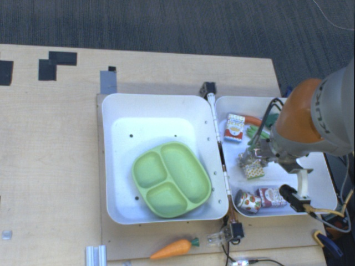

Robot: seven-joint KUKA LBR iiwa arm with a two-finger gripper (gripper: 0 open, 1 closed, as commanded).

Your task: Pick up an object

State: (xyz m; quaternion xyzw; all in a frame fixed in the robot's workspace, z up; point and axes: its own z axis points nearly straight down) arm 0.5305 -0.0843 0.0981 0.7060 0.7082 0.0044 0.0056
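Note:
My gripper (251,160) reaches into the right bin (327,182) from the right, low over its middle. Right under it, touching or nearly touching, lies a small speckled beige block (255,172). At the back of that bin a white and red carton (235,127) sits beside an orange carrot (253,119) and a green item (255,131). Along the front wall of the bin lie a small round can (248,202) and a red and white packet (271,197).
The left bin (119,148) holds a green divided plate (171,179). A toy carrot (173,249) lies on the bench in front of the bins. The arm's orange band (297,115) and grey body cover the right bin's far right side.

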